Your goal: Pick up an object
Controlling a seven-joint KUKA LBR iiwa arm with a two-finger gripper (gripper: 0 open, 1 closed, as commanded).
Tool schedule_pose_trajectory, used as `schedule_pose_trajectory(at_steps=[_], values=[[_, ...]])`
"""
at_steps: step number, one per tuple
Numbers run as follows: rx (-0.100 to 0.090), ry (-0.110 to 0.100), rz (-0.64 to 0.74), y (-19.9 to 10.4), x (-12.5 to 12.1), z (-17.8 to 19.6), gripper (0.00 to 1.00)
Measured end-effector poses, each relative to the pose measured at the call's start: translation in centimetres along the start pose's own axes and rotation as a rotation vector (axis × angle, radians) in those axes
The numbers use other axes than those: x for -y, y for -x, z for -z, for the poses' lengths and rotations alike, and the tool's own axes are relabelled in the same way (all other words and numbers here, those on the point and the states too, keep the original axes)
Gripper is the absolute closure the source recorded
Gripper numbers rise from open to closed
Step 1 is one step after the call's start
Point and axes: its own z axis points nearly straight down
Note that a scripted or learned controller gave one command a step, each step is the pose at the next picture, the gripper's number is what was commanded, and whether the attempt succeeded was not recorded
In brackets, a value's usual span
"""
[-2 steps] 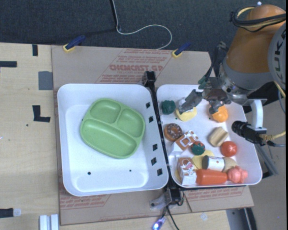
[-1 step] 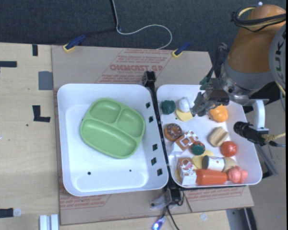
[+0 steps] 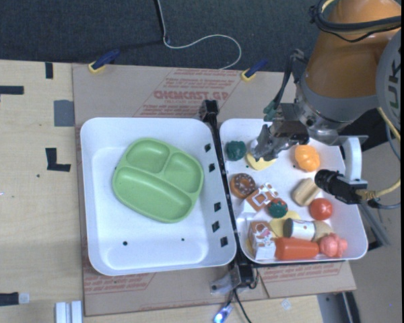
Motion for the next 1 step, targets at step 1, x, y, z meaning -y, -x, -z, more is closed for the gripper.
schedule_pose_trajectory(at_steps=[1], values=[[0.001, -0.002, 0.002, -6.44, 3.98, 3.40, 1.00]])
